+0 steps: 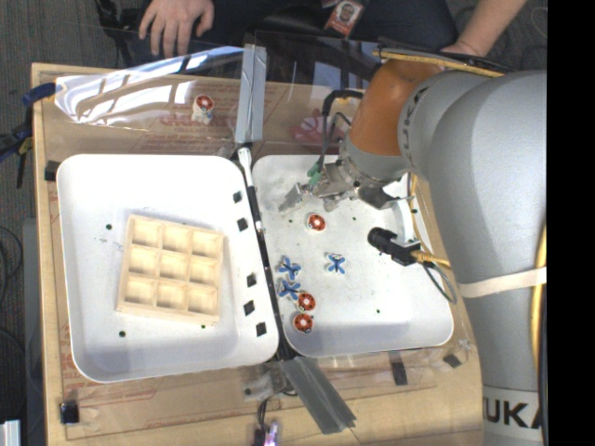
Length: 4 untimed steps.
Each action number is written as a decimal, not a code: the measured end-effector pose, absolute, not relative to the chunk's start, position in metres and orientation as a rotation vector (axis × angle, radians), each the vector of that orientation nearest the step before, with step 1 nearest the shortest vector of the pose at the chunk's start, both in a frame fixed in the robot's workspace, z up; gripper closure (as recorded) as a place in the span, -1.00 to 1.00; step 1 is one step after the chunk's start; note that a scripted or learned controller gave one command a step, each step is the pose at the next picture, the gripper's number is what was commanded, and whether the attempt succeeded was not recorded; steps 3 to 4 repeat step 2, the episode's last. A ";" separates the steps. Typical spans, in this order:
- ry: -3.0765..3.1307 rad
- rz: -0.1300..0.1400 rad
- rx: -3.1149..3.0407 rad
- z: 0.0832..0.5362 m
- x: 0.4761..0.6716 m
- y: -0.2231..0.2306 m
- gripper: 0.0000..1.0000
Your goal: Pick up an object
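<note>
Pincer (299, 196) over bin (372, 297); red ring (316, 222) just beside, apart.

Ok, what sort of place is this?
Probably a robotics lab bench: a KUKA arm over a white right bin of small parts, a left bin holding a wooden grid tray, and a person's hand at the far edge.

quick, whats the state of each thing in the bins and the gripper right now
gripper: over the far end of the right bin, grip unclear
red ring: lying flat and loose, close beside the gripper
red ring pair: flat, side by side near the front wall
blue jacks: three, loose, mid-bin
wooden grid tray: flat in the left bin
</note>
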State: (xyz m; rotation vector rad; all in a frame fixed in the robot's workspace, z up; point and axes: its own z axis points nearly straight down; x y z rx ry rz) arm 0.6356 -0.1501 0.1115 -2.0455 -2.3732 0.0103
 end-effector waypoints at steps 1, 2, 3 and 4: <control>-2.441 0.003 -1.973 0.092 0.606 -0.171 -1.00; -2.196 0.001 -2.245 0.092 0.657 -0.139 -1.00; -2.196 0.001 -2.245 0.092 0.657 -0.139 -1.00; -2.196 0.001 -2.245 0.092 0.657 -0.139 -1.00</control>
